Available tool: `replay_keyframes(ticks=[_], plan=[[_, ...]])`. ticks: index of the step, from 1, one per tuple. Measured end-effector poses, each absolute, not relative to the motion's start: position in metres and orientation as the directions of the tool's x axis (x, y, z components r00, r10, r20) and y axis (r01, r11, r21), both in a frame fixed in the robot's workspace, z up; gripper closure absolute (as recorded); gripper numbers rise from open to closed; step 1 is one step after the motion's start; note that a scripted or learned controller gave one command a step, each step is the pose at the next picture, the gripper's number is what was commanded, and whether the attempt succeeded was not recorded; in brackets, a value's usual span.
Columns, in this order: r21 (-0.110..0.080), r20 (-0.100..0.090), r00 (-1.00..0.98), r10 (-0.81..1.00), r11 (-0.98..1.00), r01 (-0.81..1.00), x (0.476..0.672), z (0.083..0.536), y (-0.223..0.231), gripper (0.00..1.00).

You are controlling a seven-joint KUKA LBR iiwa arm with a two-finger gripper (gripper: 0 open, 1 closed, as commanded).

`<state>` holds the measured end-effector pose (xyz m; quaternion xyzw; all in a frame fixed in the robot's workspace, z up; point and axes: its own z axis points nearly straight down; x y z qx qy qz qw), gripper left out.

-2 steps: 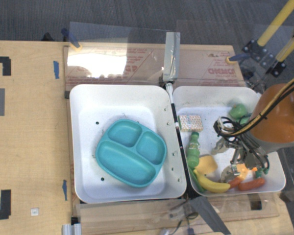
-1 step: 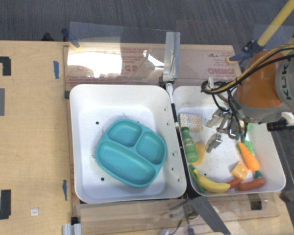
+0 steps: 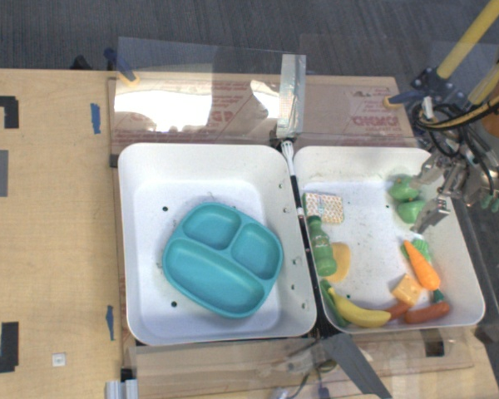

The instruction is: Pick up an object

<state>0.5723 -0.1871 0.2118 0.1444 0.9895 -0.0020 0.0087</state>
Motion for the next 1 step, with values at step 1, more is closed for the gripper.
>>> replay_keyframes(ticks=[1], plan=[[0.001, 0.003, -0.947, 0.322, 0.947, 0.322, 0.6189, 0.1201, -0.2088, 0.0]])
